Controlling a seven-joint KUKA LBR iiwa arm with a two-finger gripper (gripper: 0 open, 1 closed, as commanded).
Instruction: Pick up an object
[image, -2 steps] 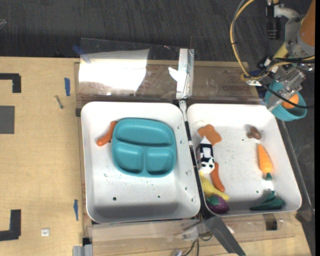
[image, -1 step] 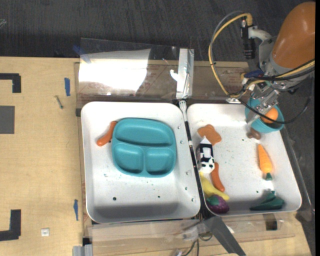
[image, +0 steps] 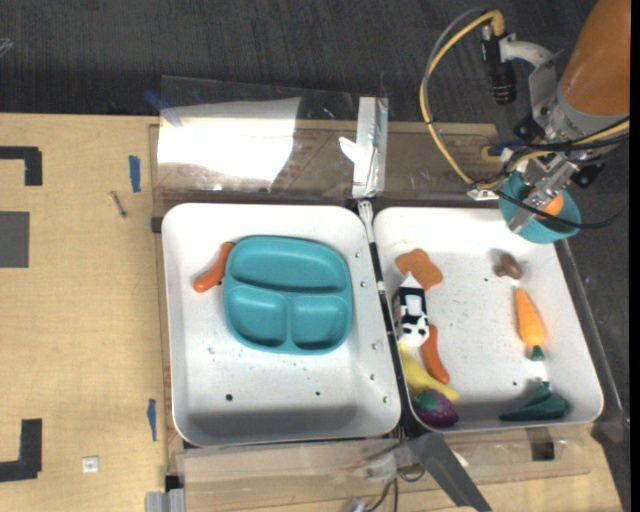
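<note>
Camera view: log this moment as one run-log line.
gripper: over right bin's far right corner | teal round object: at gripper | left bin: teal tray, orange piece

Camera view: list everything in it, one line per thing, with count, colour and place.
Bins: 2, white, side by side on the bench.
Divided tray: 1, teal, left bin.
Small toy: 1, orange, left bin, at the tray's left edge.
Carrot: 1, orange, right bin, right side.
Small lump: 1, brown, right bin, upper right.
Toy cow: 1, black and white, right bin, left wall.
Dark green toy: 1, right bin, lower right corner.
Round teal thing: 1, at the gripper, above the right bin's upper right corner.
Gripper: 1, grey.
</note>
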